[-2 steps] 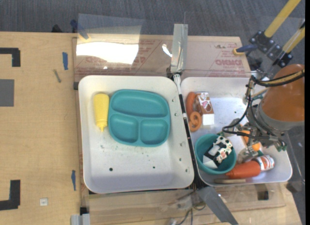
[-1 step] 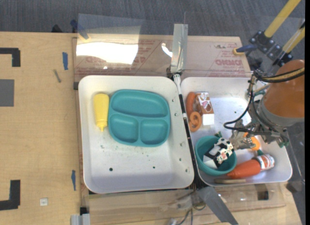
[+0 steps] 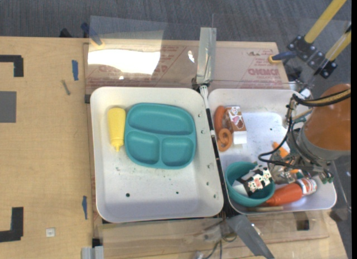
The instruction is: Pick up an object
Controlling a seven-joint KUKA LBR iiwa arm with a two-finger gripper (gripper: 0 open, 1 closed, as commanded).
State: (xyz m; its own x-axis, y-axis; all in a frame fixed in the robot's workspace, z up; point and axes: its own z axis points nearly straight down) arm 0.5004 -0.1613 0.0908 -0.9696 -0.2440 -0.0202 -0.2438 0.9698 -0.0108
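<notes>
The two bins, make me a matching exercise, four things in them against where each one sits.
Things:
1. yellow bottle
2. teal divided plate
3. teal bowl
4. orange carrot toy

Places:
A. middle of the left bin
B. near edge of the right bin, just right of the bowl
C. left bin, left of the plate
D. near left corner of the right bin, with the hand over it

Pairs: 1-C, 2-A, 3-D, 4-B

Bright, sharp view; glare on clear panel [image 3: 125, 57].
</notes>
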